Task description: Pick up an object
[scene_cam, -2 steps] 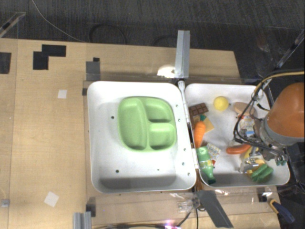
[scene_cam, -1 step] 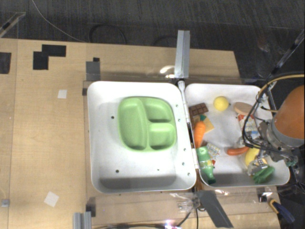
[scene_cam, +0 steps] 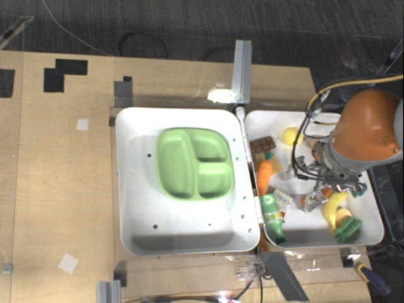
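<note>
The wooden surface (scene_cam: 57, 188) lies bare along the left, with a few black marks near its far edge and small pale squares closer in. Next comes the left bin (scene_cam: 136, 232), a shallow white tray with rounded corners. A green divided plate (scene_cam: 192, 163) sits in it, toward the far right part, near the wall shared with the other bin. Wide bare floor runs around the plate along the bin's left and near sides.

A metal rail (scene_cam: 242, 74) stands at the far end of the seam between the two bins. The right bin (scene_cam: 372, 232) is crowded. Against its left wall, from far to near, lie a brown chocolate-like block (scene_cam: 262, 146), an orange carrot (scene_cam: 264, 177) and a green bottle-shaped toy (scene_cam: 273, 216), the last reaching the near left corner. A small yellow round piece (scene_cam: 290, 136) rests toward the far side. In the near right corner a yellow banana (scene_cam: 334, 208) touches a dark green item (scene_cam: 347, 229).

The arm's orange band (scene_cam: 368, 126) hangs over the right half of this bin, hiding its right wall. The pincer (scene_cam: 323, 187) is low among cables, just beside the banana's upper end; I cannot tell how far it is parted or whether it grips anything. Little bare floor remains, mostly at the bin's middle and along its near wall.
</note>
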Available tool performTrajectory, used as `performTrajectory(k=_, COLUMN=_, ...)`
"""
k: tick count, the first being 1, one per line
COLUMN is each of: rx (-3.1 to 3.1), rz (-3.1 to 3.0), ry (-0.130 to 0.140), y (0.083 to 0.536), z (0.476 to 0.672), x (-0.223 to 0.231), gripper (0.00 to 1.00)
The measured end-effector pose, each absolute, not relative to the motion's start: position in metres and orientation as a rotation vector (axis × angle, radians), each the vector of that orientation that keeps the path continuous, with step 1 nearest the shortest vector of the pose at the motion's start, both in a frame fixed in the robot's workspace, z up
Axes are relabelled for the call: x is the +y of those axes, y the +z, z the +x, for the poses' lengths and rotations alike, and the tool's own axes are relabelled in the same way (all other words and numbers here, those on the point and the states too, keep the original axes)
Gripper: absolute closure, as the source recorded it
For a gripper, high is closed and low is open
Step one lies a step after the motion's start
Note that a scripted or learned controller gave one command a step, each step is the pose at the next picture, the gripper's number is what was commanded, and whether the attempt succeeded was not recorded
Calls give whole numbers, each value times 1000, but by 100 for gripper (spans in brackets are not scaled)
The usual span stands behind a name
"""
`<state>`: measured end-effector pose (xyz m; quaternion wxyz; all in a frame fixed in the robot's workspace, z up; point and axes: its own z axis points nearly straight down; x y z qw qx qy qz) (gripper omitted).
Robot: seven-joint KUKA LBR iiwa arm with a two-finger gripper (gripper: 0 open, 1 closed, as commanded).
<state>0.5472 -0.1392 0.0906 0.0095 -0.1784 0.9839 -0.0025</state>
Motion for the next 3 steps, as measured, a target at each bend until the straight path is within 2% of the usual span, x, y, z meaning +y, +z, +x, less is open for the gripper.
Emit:
performTrajectory(k=1, rx=2969, rz=-987, ry=-9, y=137, z=606, x=-186, gripper=0)
performTrajectory(k=2, rx=3029, rz=-777, ry=-9, y=90, z=563, x=-205, gripper=0)
performTrajectory(k=3, rx=2973, rz=-973, ry=-6, y=91, z=523, x=-153, gripper=0)
